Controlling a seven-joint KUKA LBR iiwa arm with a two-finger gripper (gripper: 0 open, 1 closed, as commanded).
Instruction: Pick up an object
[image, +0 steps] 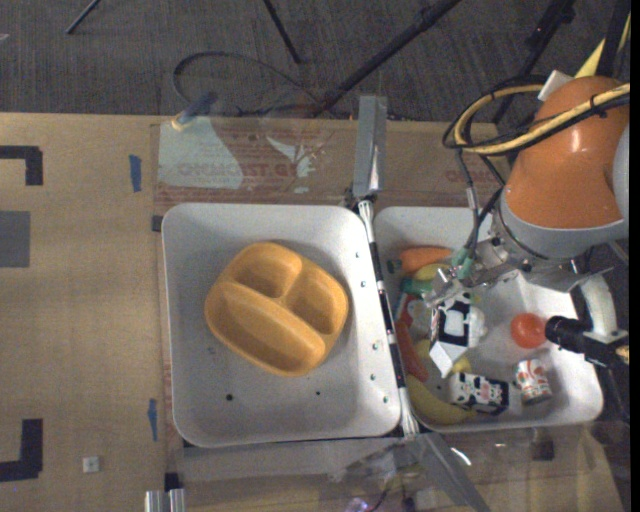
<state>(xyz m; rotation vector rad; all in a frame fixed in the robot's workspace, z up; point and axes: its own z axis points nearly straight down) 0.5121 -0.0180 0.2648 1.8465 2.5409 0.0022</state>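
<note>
On the left side of the bench (80, 330), bare tan board carries a few black corner marks and short blue tape strips. Next comes the left bin (190, 250), a shallow white tray holding one thing: a yellow-orange divided plate (277, 307) with three compartments, lying flat near the bin's middle and turned at a slant. Beyond the far edge of this bin a clear plastic sheet (240, 155) lies on the board. A grey metal divider (370, 160) runs between the two bins.

Right of it, the right bin (575, 400) holds a crowd of small objects. Along its left wall sit an orange carrot-like piece (425, 258) at the far end, a yellow and green piece just near of it, and a reddish curved strip running down the wall. A yellow banana (430, 402) curves along the near left corner. Just right of that lies a small black-and-white carton (478, 392), and beside it a small red-and-white can (533, 380). An orange ball (527, 330) rests farther back, near the bin's right side.

Over the middle of this bin hangs the gripper (455, 325), low among the objects, with a black-and-white patterned piece at its tip; whether its fingers are apart or closed cannot be told. The arm (565, 160), with its orange band, rises from there to the far right.
</note>
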